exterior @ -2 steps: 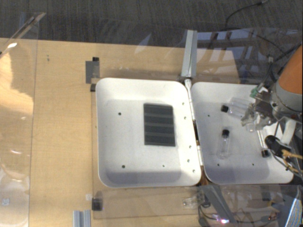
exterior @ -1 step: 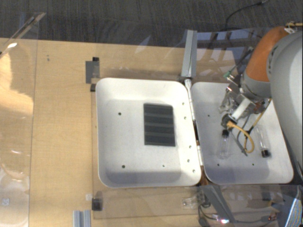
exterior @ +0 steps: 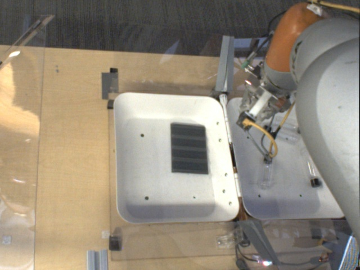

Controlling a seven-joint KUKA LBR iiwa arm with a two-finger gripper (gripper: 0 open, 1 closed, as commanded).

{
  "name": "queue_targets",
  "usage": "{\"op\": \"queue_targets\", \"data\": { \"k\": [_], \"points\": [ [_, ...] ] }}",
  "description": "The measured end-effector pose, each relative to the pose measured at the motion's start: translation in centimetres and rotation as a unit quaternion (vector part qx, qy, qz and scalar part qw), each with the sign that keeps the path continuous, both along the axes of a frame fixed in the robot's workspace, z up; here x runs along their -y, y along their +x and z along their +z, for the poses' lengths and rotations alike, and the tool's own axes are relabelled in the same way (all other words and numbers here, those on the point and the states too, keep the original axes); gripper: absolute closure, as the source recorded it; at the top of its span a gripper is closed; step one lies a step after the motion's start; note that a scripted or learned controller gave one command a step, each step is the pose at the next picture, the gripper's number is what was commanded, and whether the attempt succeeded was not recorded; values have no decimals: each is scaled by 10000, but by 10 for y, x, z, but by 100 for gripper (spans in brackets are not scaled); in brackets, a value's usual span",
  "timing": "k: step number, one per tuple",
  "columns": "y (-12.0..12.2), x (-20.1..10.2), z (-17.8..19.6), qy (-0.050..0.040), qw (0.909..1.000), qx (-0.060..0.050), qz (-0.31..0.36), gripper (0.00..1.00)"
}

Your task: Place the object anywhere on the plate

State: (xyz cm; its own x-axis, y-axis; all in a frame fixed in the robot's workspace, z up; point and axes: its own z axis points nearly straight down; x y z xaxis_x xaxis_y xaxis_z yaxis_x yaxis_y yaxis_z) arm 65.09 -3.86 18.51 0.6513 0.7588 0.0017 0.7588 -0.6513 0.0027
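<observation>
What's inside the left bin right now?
Inside the left bin lies one dark ribbed rectangular plate, flat near the middle. Small dark dots mark the bin floor around it. Whatever the plate covers cannot be seen.

Even, fairly bright light is cast from above. Glare is seen on the clear panel [exterior: 22, 94] at left. Soft shadow is thrown inside the left bin [exterior: 129, 207]. Slight blur is noted throughout.

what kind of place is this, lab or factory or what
Most likely a robotics lab test cell. A grey arm with an orange band reaches over two shallow white bins fixed to a wooden bench, with loose cabling at the bench's near edge.
</observation>
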Motion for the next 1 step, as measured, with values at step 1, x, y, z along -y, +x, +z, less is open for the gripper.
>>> {"op": "queue_targets", "data": {
  "k": [1],
  "points": [
    [-5, -64, 6, 2, 9964, -5, -845, 100]
  ]
}}
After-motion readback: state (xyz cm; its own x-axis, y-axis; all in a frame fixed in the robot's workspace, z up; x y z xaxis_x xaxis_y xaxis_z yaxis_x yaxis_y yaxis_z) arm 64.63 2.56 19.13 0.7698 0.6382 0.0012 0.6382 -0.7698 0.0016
